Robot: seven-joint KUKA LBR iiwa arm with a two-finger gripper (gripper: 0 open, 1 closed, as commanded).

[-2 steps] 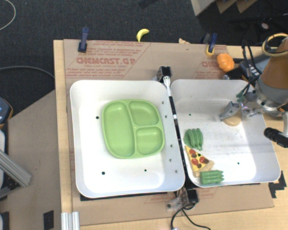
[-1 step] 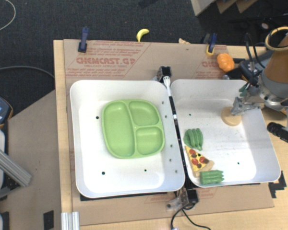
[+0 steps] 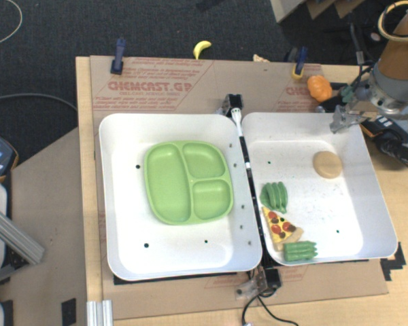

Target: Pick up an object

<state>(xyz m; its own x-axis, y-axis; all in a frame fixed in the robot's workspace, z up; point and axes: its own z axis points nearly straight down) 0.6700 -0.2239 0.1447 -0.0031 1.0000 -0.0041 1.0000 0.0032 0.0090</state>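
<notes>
Camera view: round tan cookie [image 3: 327,164], pale and flat.

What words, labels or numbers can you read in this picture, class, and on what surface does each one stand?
"CHEMCAST G P" in large red letters, on the brown protective sheet beneath the two white bins, at its far left.
Smaller red lines beneath and above that heading: too blurred to read.
A second red printed patch on the same sheet, near the blue clamp at the far right: too blurred to read.
</notes>
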